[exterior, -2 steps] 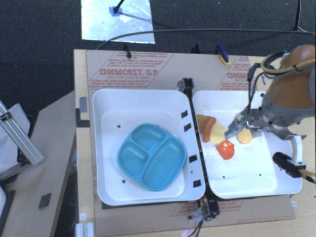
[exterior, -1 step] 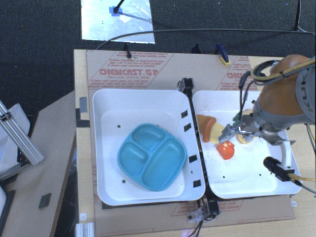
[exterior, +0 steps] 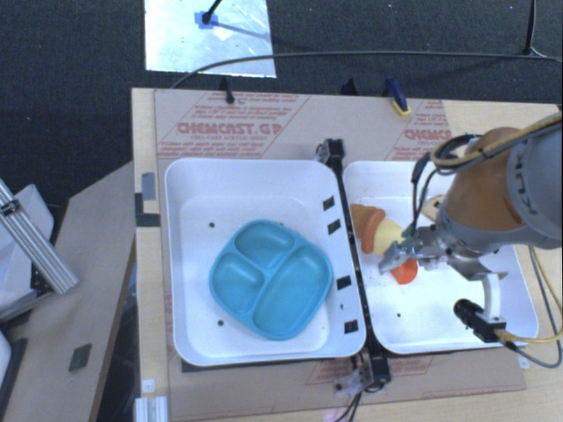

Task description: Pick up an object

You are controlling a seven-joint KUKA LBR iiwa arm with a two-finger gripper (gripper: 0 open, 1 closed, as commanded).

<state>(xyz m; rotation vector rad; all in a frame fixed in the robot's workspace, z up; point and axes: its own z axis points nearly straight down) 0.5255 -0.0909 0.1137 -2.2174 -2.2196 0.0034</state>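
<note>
Two white bins, and the arm is low over the right one.

The gripper (exterior: 398, 258) sits in the right bin (exterior: 440, 323), right by a small red thing (exterior: 405, 273) and a yellow and orange toy (exterior: 374, 227). I cannot tell if it grips anything. To do this well, it should close around one toy and lift straight up, slowly. The blue plate (exterior: 271, 278) lies in the left bin (exterior: 193, 236).
</note>
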